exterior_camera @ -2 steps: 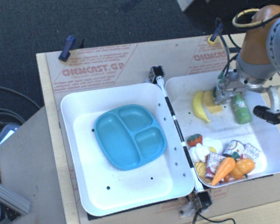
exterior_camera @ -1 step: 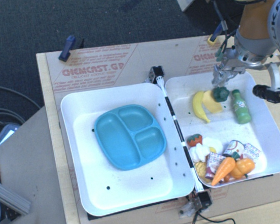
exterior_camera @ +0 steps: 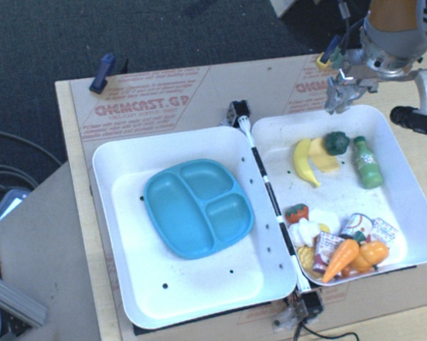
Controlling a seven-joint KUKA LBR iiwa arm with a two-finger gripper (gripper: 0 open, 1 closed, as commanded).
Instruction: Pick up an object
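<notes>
My gripper (exterior_camera: 339, 102) hangs above the far rim of the right bin (exterior_camera: 410, 179), with nothing seen between its fingers. Just below it inside that bin lie a yellow banana (exterior_camera: 304, 163), a yellow wedge (exterior_camera: 323, 155) and a dark green round piece (exterior_camera: 337, 142). A green bottle (exterior_camera: 366, 163) lies to their right. At the near end of the bin a heap holds an orange carrot (exterior_camera: 340, 260), an orange fruit (exterior_camera: 373, 253), small packets (exterior_camera: 326, 246) and a red-and-green piece (exterior_camera: 297, 212).
The left bin (exterior_camera: 134, 278) holds a blue divided plate (exterior_camera: 199, 207). A black clamp (exterior_camera: 238, 111) sits where the bins meet at the far side. A blue clip (exterior_camera: 101, 73) lies at the board's far left corner. Cables run at the left.
</notes>
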